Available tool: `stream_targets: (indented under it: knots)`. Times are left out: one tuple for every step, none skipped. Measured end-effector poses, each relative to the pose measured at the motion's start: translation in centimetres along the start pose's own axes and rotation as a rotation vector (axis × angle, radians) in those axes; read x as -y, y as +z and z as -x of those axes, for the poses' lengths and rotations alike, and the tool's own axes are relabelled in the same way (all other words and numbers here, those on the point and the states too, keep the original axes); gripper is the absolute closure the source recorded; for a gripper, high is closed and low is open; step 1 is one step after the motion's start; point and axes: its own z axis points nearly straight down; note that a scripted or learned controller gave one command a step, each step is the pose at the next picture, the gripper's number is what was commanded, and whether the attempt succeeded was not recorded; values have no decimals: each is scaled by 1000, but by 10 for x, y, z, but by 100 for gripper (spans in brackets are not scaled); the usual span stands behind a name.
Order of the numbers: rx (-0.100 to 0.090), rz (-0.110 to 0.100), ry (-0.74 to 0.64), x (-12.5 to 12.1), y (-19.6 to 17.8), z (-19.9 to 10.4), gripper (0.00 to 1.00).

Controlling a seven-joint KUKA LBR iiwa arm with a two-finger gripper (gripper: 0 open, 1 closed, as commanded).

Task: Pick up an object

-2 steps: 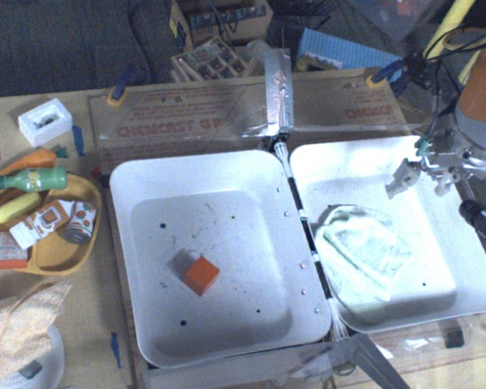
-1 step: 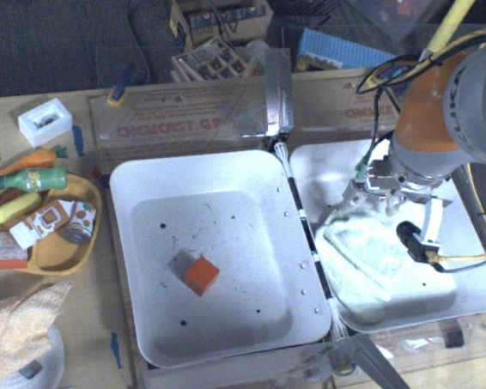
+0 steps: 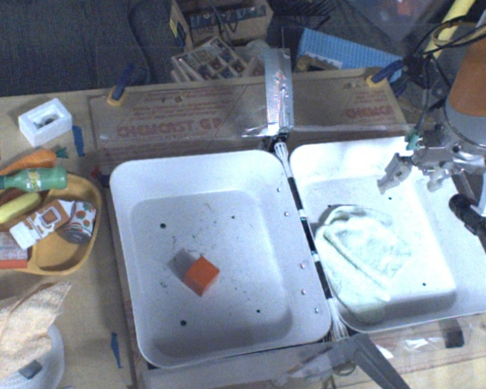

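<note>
An orange cube (image 3: 202, 274) with a grey top face rests on the floor of the left bin (image 3: 139, 191), a little below its middle. A pale, crumpled cloth (image 3: 365, 250) lies in the right bin (image 3: 469, 291), toward its left wall. My gripper (image 3: 412, 177) hangs over the upper right part of the right bin, up and to the right of the cloth and far from the cube. Its fingers (image 3: 389, 176) are spread open with nothing between them.
A wooden bowl (image 3: 77, 254) of toy food and a green bottle (image 3: 32, 179) stands left of the bins. A beige towel (image 3: 20, 329) lies at the lower left, a small white box (image 3: 45, 121) at the upper left. Cardboard (image 3: 184, 122) lines the back.
</note>
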Motion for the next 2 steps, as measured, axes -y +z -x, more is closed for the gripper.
stream_targets:
  knots:
    - [-2, -5, -46, -5, 70, -59, 0]
    - [0, 3, -65, -39, 98, -57, 0]
